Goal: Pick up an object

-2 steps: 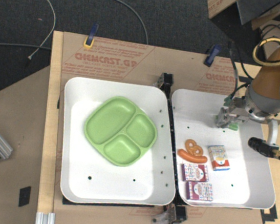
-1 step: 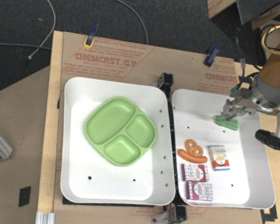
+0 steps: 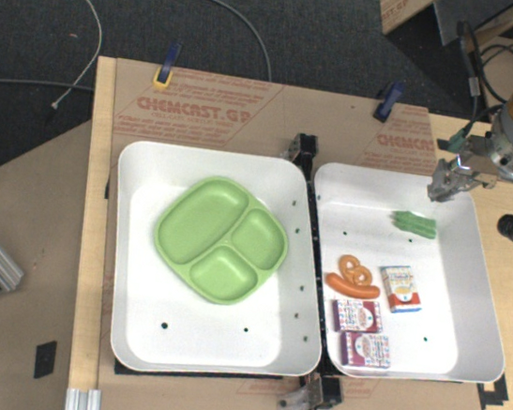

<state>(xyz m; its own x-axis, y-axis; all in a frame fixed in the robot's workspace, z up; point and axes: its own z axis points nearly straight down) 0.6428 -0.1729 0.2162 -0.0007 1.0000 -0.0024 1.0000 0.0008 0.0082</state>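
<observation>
Hovering gripper; finger spread cannot be told. Green object, just below the fingers, could be nudged aside by an off-centre descent.

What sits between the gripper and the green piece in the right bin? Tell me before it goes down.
Nothing visible does. The gripper hangs over the right bin's far edge, and the green piece lies just nearer the camera, with bare white floor between. The pretzel, hot dog and small cartons lie closer to the near rim.

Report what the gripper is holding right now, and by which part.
Nothing is held. The gripper hovers over the right bin's far edge, apart from the green item.
</observation>
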